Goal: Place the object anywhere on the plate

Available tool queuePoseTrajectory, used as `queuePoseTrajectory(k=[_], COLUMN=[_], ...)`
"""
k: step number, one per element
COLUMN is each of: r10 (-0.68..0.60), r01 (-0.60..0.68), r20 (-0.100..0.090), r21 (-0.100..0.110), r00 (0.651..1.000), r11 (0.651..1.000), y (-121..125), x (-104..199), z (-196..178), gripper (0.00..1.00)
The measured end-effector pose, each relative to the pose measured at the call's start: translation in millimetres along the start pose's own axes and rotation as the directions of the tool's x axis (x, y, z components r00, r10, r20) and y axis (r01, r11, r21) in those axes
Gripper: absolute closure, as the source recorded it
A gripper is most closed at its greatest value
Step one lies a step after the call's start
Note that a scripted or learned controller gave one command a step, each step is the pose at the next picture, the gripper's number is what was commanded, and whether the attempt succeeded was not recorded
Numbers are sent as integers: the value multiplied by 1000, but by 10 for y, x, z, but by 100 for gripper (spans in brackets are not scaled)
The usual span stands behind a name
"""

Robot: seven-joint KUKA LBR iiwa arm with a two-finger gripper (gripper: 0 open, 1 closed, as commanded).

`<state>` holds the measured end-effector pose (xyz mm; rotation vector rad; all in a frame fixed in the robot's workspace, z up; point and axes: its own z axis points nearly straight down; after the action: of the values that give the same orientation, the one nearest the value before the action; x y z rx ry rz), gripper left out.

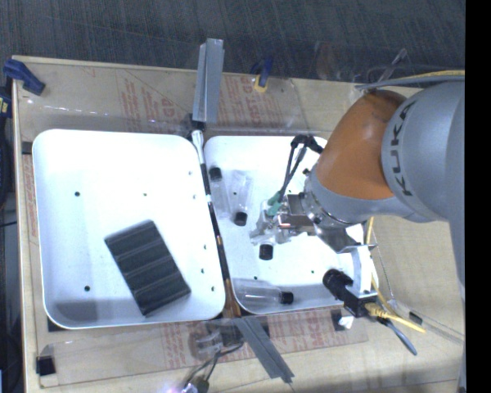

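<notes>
The plate (147,267) is a dark grey ribbed rectangle lying at a slant in the front half of the left bin (74,162). Several clear vials with black caps lie in the right bin (307,301): one near the divider (236,188), and one along the front wall (260,293). A small black cap (266,252) sits just in front of my gripper (268,226). The gripper hangs low over the middle of the right bin, with the arm covering its right side. Nothing visibly sits in its grasp.
A raised divider (211,219) separates the two bins. A grey metal bar (208,80) stands behind them, and another (262,350) lies in front. Blue clamps (23,76) and tools (397,322) rest on the bench around the bins.
</notes>
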<state>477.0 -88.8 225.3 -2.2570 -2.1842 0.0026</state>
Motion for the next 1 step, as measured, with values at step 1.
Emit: queuePoseTrajectory(k=[1], r10=[78], r01=[-78], r20=[-1], r21=[2], r00=[997], r11=[997], y=[822], x=[1398], z=[-690], gripper=[100])
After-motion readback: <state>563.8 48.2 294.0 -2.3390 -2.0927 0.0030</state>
